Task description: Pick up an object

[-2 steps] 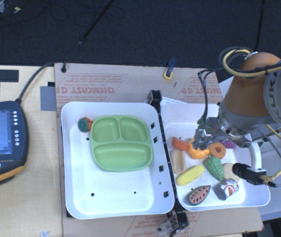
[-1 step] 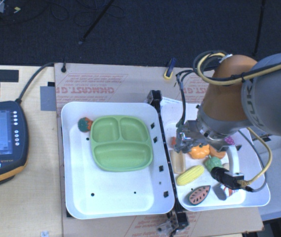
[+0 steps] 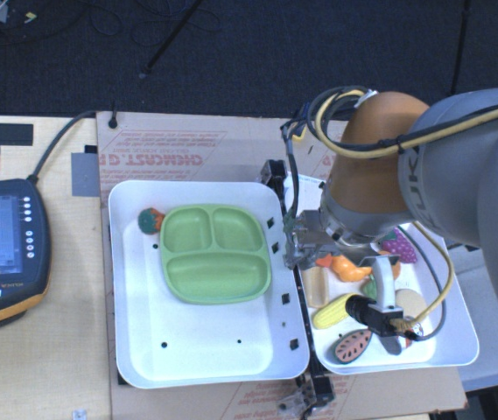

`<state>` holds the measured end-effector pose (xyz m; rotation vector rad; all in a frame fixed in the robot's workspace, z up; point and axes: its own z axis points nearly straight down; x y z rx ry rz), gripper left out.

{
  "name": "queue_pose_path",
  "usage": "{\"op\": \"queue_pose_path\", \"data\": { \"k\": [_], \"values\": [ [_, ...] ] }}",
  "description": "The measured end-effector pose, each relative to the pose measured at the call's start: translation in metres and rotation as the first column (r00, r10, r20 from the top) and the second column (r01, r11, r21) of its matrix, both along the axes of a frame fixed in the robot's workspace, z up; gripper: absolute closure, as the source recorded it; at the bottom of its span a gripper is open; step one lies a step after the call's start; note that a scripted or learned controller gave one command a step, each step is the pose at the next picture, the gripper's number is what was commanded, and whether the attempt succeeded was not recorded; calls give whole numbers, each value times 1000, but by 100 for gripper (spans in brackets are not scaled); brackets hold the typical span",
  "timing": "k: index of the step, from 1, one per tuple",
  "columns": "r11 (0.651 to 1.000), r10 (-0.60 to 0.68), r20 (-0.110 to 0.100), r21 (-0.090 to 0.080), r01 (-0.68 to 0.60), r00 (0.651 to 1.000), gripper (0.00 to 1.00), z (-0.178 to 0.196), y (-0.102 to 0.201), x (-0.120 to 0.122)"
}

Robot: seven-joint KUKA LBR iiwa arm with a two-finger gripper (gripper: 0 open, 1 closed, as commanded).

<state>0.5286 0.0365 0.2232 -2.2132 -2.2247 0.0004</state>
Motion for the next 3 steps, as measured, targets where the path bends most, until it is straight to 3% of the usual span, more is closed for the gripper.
{"op": "queue_pose_path", "data": {
  "k": [1,2,3],
  "values": [
    [1000,-6,-2,-2,6,1000,100,6,-17,-12],
    [1000,-2,-1,-2,2,1000,100,0,-13,7],
    [1000,-7,-3,-1,7,1000,100,9,-13,-12]
  ]
}}
